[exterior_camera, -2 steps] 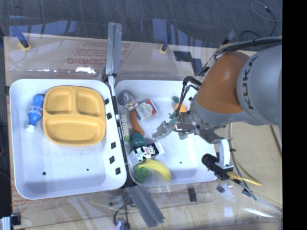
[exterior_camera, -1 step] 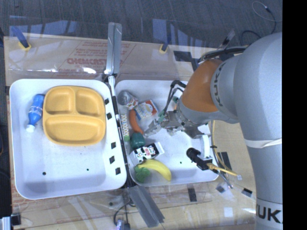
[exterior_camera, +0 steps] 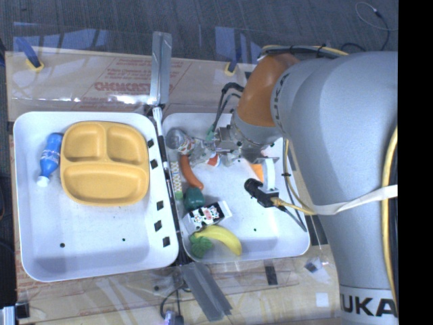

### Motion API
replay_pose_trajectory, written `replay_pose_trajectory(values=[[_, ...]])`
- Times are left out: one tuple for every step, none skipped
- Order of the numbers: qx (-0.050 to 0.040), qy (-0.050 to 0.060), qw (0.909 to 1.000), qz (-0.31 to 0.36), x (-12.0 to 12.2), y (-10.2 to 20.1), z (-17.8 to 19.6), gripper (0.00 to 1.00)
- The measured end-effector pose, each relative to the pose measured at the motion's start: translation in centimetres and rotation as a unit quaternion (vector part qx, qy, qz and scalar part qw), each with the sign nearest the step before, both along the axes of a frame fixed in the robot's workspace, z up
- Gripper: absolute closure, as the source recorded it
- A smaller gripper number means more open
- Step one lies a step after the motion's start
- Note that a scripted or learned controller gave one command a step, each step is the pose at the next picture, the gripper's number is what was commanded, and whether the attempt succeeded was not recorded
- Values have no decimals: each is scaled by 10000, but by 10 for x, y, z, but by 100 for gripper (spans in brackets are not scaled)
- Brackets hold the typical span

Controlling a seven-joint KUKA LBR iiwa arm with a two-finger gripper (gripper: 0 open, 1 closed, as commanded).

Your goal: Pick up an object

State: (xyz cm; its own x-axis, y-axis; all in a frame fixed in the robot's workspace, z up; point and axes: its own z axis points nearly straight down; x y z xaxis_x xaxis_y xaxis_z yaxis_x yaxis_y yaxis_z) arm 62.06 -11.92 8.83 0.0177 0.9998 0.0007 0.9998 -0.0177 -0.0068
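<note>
Two white bins sit side by side on the bench (exterior_camera: 81, 73). The arm (exterior_camera: 338, 134) reaches in from the right, its orange band (exterior_camera: 260, 93) above the far edge of the right bin (exterior_camera: 270, 234). The gripper (exterior_camera: 203, 152) is low over that bin's upper left part. From this angle its own body hides its tips, so I cannot tell whether it is spread or closed, nor whether anything is caught in it.

Everything loose in the right bin lies along its left side. A small shiny round thing (exterior_camera: 176, 139), possibly a metal lid or cup, lies in the upper left corner just beside the gripper. An orange carrot-shaped piece (exterior_camera: 191, 175) lies just below the gripper, slanting down toward the bin's middle. It looks very close to the gripper, though contact is unclear. Below the carrot is a dark green lump (exterior_camera: 193, 197). Next comes a small black-and-white printed box (exterior_camera: 206, 213), which lies tilted. A yellow banana (exterior_camera: 222, 238) is near the bottom edge. A leafy green piece (exterior_camera: 201, 245) touches the banana's left end.

The left bin (exterior_camera: 27, 249) holds a yellow divided plate (exterior_camera: 105, 162) (three compartments, face up) in its upper half. A blue bottle (exterior_camera: 49, 156) lies just left of the plate against the bin wall.
</note>
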Motion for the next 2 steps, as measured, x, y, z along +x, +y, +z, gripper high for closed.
replay_pose_trajectory(values=[[11, 59, 10000, 28, -2, 1, 5, 100], [10, 45, 10000, 30, -1, 1, 6, 0]])
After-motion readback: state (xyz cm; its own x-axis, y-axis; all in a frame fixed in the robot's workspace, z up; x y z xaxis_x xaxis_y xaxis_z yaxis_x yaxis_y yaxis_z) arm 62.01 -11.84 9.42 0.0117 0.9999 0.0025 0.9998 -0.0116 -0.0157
